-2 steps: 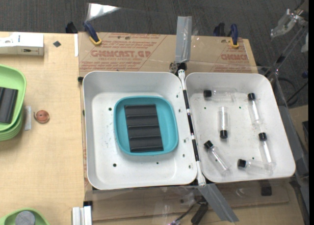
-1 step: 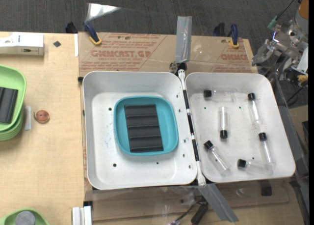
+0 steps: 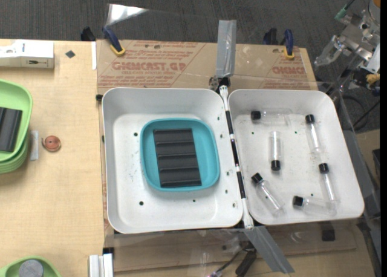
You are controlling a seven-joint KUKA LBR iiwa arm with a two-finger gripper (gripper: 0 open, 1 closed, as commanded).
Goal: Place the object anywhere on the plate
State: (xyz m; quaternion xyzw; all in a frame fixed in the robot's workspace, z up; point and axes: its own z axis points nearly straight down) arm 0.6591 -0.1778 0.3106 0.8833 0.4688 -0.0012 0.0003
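A teal square plate sits in the middle of the left white bin, with a black ribbed block lying on it. Several clear vials with black caps lie scattered in the right white bin, among them one near the middle, one toward the far right and one at the near left. The arm's end with the gripper hangs at the upper right, beyond the far right corner of the right bin and well away from the vials and the plate.
Cardboard clamped behind the bins lines the bench. A green tray sits at the left edge, with a small orange disc beside it and a white box at the far left.
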